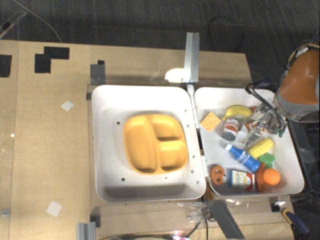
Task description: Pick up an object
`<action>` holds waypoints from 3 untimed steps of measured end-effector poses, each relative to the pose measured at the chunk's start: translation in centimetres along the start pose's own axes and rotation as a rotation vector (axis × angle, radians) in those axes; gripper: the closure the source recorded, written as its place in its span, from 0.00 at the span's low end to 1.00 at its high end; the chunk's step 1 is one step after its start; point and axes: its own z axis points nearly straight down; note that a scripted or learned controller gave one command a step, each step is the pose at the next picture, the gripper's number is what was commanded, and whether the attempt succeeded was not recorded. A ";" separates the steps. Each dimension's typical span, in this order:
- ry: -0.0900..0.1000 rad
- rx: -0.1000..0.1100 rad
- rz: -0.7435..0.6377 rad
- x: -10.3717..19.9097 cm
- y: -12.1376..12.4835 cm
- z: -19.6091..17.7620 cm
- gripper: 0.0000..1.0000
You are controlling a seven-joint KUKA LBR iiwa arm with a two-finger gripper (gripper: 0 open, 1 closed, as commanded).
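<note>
A yellow tray (154, 143) fills the left bin (107, 184); the claw (265, 124) hovers, perhaps touching, above the right bin's (295, 176) toys.

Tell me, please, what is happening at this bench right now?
The grey arm's two-finger gripper hangs over the right white bin, above a jumble of toy food: a yellow banana, a yellow corn cob, a blue plastic bottle and an orange ball. Nothing shows between its fingers. The left white bin holds a yellow divided tray.
</note>
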 end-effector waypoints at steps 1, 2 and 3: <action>0.009 0.000 -0.123 0.8 5.6 -0.9 0.00; 0.046 0.015 0.412 -2.4 5.6 -0.1 0.00; 0.028 0.012 0.415 -2.7 5.4 0.0 0.00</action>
